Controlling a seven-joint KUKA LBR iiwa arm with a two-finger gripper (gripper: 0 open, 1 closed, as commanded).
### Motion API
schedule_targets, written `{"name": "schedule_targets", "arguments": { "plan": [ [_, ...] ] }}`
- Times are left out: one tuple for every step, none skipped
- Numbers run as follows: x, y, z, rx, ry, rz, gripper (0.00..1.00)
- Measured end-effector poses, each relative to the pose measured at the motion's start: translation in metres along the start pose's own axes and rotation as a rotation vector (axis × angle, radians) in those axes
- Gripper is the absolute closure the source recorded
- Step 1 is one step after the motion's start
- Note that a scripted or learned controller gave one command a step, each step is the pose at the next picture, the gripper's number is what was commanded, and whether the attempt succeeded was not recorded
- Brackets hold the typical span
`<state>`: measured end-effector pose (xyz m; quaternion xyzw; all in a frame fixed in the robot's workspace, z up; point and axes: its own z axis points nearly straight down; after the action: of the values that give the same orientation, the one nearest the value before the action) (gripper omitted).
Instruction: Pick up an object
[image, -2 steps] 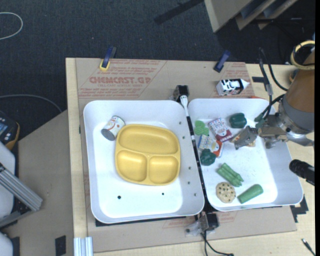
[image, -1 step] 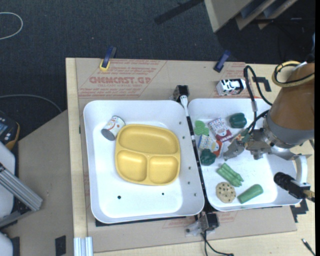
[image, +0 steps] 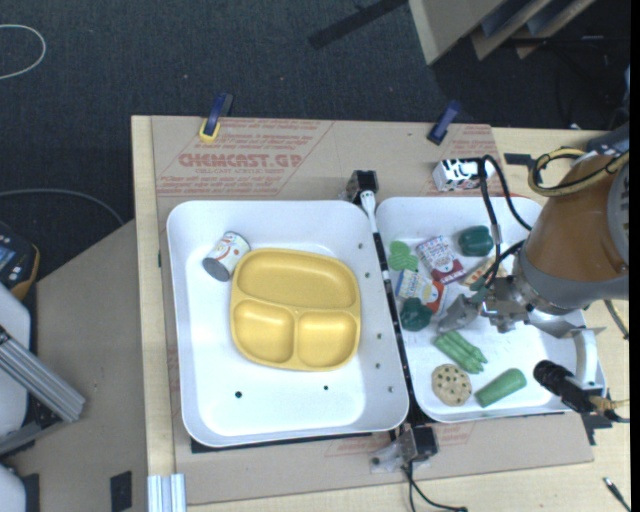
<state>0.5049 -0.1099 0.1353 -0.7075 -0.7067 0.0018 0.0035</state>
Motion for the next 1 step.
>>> {"name": "schedule_targets", "arguments": {
  "plan": [
    [0.0006, -0.0005, 0.0528, -0.002, 0.000, 0.001, 0.00]
  ]
}}
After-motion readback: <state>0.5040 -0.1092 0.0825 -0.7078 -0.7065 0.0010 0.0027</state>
